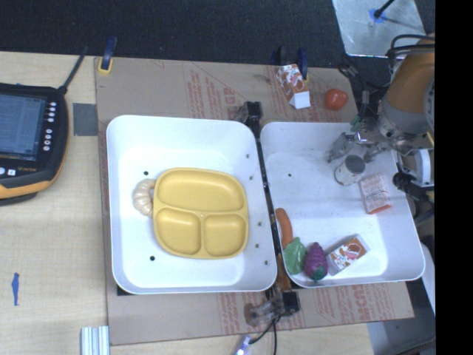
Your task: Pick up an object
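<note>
My gripper (pixel 355 152) hangs low over the upper right part of the right bin (pixel 310 161), with the grey arm and its orange band (pixel 411 80) coming in from the right. Just below it, a small red and white packet (pixel 375 193) lies on the bin floor. At the bin's front lie an orange carrot (pixel 283 226), a green leafy piece (pixel 294 256), a purple piece (pixel 315 260) and a small orange and white carton (pixel 347 253). I see nothing held in the gripper.
The left bin (pixel 133 146) holds a yellow divided plate (pixel 199 211) with a beige item (pixel 142 196) at its left edge. Behind the bins, on the cardboard, stand a small carton (pixel 294 83) and a red tomato (pixel 336 98). A tablet (pixel 26 139) lies far left.
</note>
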Controlling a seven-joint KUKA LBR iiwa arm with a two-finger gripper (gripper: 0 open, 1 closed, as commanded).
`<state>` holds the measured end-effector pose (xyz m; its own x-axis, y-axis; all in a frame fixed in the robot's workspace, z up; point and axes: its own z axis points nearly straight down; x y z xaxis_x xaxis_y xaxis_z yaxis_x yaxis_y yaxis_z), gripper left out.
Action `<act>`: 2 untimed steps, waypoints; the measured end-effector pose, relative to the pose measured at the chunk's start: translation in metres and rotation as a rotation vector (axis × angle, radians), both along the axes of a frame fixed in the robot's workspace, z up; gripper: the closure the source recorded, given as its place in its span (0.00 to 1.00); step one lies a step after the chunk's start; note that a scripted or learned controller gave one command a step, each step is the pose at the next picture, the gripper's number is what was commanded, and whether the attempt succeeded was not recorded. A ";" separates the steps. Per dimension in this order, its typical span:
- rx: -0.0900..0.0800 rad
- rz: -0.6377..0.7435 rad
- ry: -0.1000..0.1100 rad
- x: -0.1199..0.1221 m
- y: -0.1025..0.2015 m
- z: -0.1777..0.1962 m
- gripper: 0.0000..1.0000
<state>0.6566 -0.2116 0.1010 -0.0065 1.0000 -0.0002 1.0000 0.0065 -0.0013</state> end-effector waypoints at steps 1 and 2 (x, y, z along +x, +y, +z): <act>0.001 0.001 0.003 0.000 0.000 -0.009 0.00; 0.000 0.000 0.000 0.000 0.000 -0.005 0.00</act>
<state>0.6566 -0.2114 0.0964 -0.0067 1.0000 -0.0002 1.0000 0.0067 -0.0013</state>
